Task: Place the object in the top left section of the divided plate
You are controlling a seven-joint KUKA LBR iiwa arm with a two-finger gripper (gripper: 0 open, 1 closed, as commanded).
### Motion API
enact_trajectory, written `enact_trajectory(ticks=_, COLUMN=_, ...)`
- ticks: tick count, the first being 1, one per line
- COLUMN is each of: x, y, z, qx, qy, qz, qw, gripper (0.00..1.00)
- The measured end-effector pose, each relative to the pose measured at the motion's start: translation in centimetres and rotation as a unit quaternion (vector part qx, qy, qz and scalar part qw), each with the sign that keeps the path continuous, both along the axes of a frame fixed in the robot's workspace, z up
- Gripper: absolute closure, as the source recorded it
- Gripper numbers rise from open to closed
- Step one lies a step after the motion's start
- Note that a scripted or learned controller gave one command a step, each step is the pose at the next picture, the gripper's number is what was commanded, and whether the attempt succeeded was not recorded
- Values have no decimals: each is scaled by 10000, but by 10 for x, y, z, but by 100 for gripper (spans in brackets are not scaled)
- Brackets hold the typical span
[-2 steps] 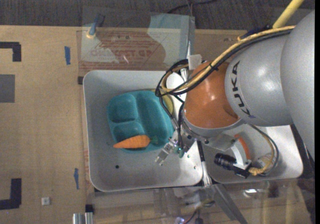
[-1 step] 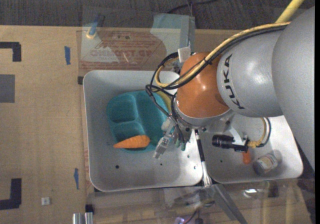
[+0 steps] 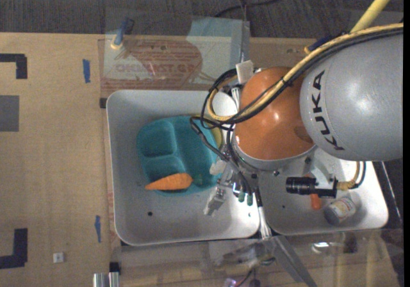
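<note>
So the orange carrot (image 3: pixel 168 182) lies at the lower edge of the teal divided plate (image 3: pixel 168 151), just left of the middle of the frame. It seems to rest partly on the plate's rim and partly over the lower section, not in the top left section. The plate sits in the left white bin (image 3: pixel 128 215).

The pincer (image 3: pixel 225 197) hangs just to the right of the plate, near the bin's lower right corner. It is apart from the carrot and nothing sits between its fingers. I cannot tell how far apart they are, since the arm (image 3: pixel 346 106) covers much of them.

What could go wrong? I think the carrot could roll, because it is long, smooth and pointy at one end. A push on its tip could spin it off the rim and onto the bin floor. The plate looks like light, soft plastic with rounded walls, so it could slide on the slick white bin if bumped. The big grey and orange arm also hides part of the plate, so aiming may be hard.

A small can (image 3: pixel 338 210) rests in the right bin (image 3: pixel 378 215). Both bins stand on a tan tabletop (image 3: pixel 51 151)
</note>
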State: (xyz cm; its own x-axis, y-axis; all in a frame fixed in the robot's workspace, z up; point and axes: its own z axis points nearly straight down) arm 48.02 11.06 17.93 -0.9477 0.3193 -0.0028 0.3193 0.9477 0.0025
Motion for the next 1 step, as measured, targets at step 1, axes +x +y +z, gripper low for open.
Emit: enact_trajectory(ticks=1, x=-1, y=36, z=-38, qx=-1, qy=16, qz=529, qw=9986, gripper=0)
